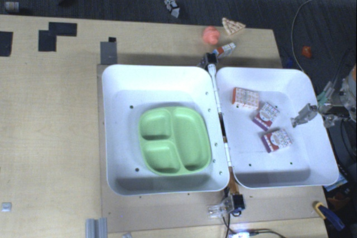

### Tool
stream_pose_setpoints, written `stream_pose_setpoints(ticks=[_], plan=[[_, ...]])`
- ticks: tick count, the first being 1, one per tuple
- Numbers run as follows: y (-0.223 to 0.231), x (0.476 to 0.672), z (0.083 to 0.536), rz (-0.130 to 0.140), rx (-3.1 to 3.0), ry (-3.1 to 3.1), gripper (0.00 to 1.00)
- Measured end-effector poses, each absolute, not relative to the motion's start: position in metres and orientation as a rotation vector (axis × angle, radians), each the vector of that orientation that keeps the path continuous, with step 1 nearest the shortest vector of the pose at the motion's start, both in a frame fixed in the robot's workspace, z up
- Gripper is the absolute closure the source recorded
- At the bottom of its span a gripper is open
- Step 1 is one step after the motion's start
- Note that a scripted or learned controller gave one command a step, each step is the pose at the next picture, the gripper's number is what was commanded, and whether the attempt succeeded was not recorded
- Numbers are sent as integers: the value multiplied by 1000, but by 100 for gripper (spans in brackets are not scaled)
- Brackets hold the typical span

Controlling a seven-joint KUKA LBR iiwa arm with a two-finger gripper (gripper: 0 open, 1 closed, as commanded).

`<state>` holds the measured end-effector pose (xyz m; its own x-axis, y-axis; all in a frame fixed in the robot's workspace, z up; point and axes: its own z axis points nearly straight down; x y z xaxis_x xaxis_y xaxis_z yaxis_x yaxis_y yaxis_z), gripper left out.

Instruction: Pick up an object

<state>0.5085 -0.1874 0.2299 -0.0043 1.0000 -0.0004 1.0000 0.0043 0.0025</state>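
in the right bin [295,83] three small red-and-white packets lie close together: one [246,98] upper left, one [266,115] middle, one [277,140] lowest. the tool [305,115] sits just right of them, nearest the middle packet; its opening cannot be told.

Three small flat packets lie in the right bin [295,170]. A red-and-white packet [246,98] sits nearest the bin's far left corner, a maroon-and-white packet [266,115] just beside it toward the middle, tilted. A third maroon packet [277,140] lies apart, nearer the bin's front.
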Motion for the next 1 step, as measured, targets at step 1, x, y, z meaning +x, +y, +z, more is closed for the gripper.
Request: stream_pose_setpoints(ticks=[1], plan=[[-206, 522, 101, 7, 2214, 2219, 0]])
